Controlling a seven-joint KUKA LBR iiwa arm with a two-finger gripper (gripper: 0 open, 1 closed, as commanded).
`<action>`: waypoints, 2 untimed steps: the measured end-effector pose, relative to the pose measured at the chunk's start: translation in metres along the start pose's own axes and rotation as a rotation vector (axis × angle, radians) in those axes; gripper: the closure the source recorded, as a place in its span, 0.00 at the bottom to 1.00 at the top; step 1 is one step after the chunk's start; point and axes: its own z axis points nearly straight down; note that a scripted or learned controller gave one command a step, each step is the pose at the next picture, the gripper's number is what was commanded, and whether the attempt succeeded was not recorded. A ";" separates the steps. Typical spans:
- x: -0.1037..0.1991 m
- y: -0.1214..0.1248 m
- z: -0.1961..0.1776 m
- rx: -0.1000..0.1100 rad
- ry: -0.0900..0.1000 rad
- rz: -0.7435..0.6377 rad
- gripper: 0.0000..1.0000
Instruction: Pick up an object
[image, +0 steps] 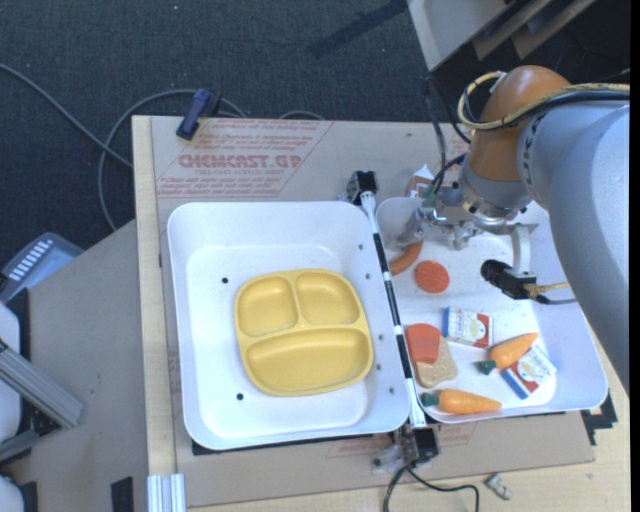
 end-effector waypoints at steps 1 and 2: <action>0.000 -0.017 0.000 -0.001 0.000 0.002 0.00; 0.001 -0.070 0.000 -0.001 0.001 0.003 0.00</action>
